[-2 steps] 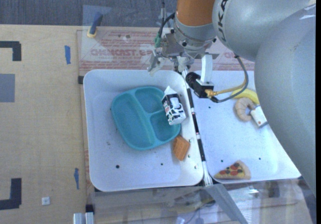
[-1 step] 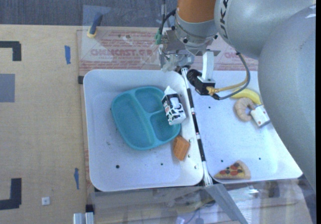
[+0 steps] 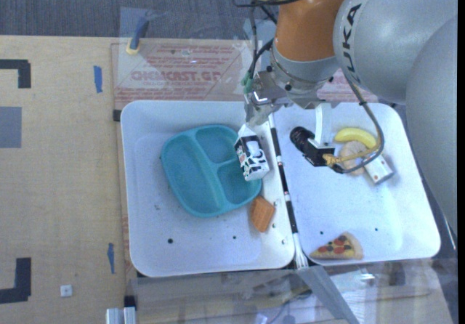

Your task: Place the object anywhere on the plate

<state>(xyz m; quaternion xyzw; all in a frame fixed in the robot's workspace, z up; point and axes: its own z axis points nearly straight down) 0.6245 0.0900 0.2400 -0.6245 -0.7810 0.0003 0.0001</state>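
Over the teal plate's [image 3: 200,170] right rim hangs a small carton [image 3: 251,158], probably light and stiff; best gripped across its flat sides. Whether the jaws of the gripper [image 3: 254,113] pinch it, I can't tell.

Grey arm [image 3: 392,17] reaching down, wrist bent

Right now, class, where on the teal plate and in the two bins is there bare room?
The teal plate is bare across its left compartments; its right rim is crowded by the black-and-white carton and orange piece. The right bin is bare between the banana and pizza slice.
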